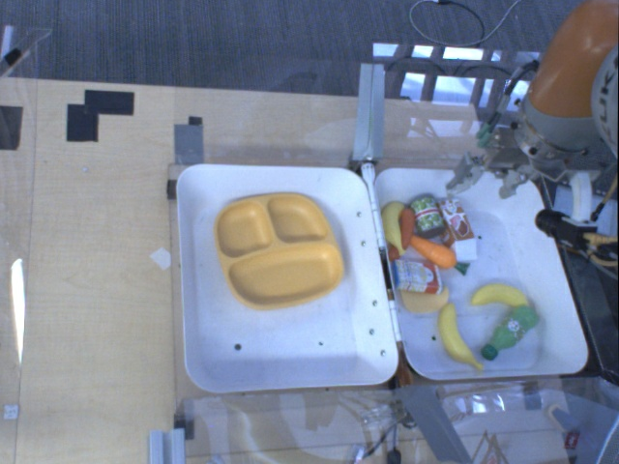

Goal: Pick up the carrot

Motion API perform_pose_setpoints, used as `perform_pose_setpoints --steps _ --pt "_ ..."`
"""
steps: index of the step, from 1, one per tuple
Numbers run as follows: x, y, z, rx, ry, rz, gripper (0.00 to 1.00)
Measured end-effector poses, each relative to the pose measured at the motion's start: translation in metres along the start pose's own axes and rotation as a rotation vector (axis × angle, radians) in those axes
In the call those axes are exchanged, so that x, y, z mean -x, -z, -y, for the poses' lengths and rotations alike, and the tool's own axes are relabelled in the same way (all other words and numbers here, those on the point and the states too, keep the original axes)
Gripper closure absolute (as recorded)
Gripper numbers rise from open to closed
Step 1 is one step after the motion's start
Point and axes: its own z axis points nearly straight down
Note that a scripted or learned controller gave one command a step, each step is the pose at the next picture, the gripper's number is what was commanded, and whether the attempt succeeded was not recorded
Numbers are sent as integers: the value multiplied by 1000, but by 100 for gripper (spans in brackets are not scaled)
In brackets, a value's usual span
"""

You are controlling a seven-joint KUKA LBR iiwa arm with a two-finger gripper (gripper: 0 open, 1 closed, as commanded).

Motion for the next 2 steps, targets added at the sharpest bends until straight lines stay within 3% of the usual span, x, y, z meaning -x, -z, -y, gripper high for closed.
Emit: perform_pose_setpoints --steps 1,2 --pt "-16 -96 46 8 326 2 0" --pt "-20 -109 14 41 341 16 0"
